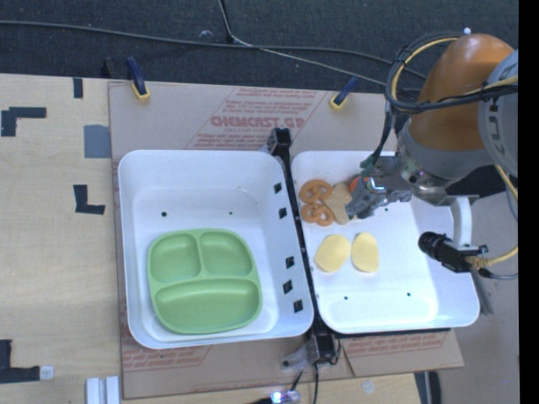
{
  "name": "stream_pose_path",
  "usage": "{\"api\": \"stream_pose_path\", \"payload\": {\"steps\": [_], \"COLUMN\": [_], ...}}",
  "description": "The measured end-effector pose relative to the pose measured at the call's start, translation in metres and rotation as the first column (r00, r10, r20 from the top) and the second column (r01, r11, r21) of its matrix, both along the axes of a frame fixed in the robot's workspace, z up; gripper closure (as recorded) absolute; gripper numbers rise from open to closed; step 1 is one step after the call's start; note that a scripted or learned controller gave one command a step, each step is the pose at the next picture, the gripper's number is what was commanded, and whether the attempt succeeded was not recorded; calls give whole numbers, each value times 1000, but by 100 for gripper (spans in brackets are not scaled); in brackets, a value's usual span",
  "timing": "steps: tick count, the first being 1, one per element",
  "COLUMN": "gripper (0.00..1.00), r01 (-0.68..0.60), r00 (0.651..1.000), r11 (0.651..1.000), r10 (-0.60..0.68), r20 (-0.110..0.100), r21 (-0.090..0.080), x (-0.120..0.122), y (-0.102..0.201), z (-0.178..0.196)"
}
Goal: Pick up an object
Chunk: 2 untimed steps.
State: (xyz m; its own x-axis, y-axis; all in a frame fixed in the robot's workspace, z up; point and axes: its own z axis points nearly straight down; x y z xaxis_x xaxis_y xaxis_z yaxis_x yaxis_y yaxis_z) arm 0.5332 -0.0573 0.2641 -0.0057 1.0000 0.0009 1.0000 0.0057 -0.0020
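In the right bin lie two brown pretzels near its upper left, with a tan piece beside them. Two pale yellow chip-like pieces rest just below, near the bin's middle. My gripper hangs over the upper part of the right bin, right beside the pretzels and the tan piece, with a bit of red showing behind it. The arm's orange band and grey wrist hide much of what lies under it.
The left bin holds a green divided plate in its lower half. A black divider runs between the two bins. A black fitting juts over the right bin's right edge. Cables trail across the dark floor behind the bench.
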Motion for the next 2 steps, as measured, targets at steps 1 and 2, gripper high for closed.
{"api": "stream_pose_path", "payload": {"steps": [1,2], "gripper": [100,100], "r01": [0,0], "r00": [1000,1000], "r11": [1000,1000], "r10": [0,0], "r20": [-1,0], "r21": [0,-1], "x": [3,14], "y": [52,101], "z": [-22,-33]}}
